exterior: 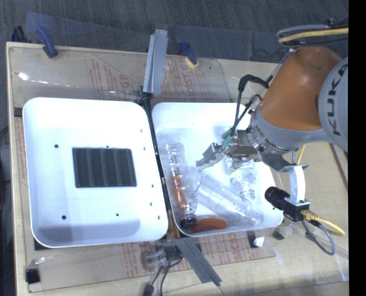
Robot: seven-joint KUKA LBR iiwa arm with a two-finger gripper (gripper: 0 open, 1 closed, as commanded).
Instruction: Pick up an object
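In the right bin [189, 116] lies a heap of clear plastic bottles: 1 with an orange-tinted middle [178, 180] runs along the bin's left wall, its dark cap toward the near corner, and at least 2 more clear bottles [229, 201] lie crossed to its right, in the bin's near half. An orange, carrot-like piece [208, 224] rests against the bin's near wall, just beside that dark cap. The gripper [215, 155] hangs over the middle of this bin, above the crossed bottles, with the grey arm and its orange band [300, 94] rising from the bin's right side. How far the claw is spread, and whether it has hold of anything, cannot be told from this angle. To the left of the right bin, touching it edge to edge, sits the left bin [47, 128], which has a dark ribbed rectangle [104, 167] at its centre.
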